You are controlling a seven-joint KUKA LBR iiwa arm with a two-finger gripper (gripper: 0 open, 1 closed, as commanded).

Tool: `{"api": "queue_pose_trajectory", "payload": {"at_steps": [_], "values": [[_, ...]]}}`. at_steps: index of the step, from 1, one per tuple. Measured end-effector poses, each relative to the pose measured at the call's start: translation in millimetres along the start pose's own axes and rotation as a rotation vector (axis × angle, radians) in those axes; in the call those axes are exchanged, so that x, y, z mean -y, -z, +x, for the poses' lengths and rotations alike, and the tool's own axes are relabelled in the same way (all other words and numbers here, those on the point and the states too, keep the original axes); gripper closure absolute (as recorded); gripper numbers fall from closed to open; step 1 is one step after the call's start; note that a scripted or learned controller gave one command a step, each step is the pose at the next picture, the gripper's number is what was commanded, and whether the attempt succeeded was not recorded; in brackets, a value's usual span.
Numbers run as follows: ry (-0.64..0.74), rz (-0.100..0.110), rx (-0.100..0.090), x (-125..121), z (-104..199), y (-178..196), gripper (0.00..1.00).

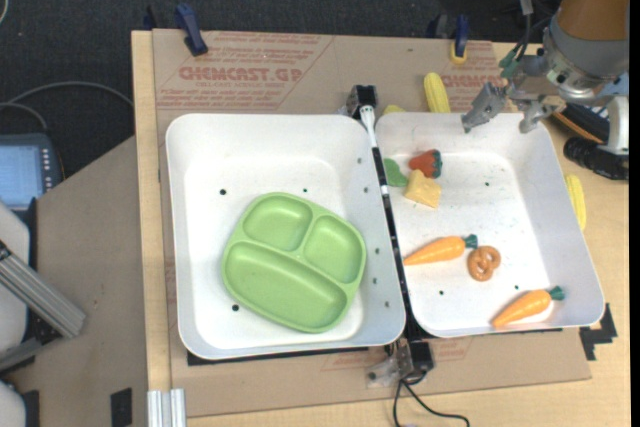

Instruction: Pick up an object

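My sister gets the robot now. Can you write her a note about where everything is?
Tool: open, holding nothing, above the far edge of the right bin.
Right bin: two carrots, pretzel, cheese wedge, strawberry.
Left bin: green divided plate.
Done: nothing picked up yet.
Left: go down onto one toy, close, lift.

2 white bins: left bin (190,215), right bin (520,175). 1 green divided plate (293,261). 2 carrots (435,251) (522,307). 1 pretzel (483,263). 1 strawberry (427,162). 1 cheese wedge (422,189). 1 corn cob (436,93). 2 blue clamps (190,28) (460,37).
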State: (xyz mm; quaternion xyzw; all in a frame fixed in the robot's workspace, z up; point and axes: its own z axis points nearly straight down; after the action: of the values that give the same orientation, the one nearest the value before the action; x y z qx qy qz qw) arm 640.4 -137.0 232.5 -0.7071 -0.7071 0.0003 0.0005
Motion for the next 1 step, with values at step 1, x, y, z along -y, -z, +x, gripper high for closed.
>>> {"api": "queue_pose_trajectory", "payload": {"at_steps": [1], "values": [[0.001,0.010,-0.003,20.7,29.1,-136.5,0.00]]}}
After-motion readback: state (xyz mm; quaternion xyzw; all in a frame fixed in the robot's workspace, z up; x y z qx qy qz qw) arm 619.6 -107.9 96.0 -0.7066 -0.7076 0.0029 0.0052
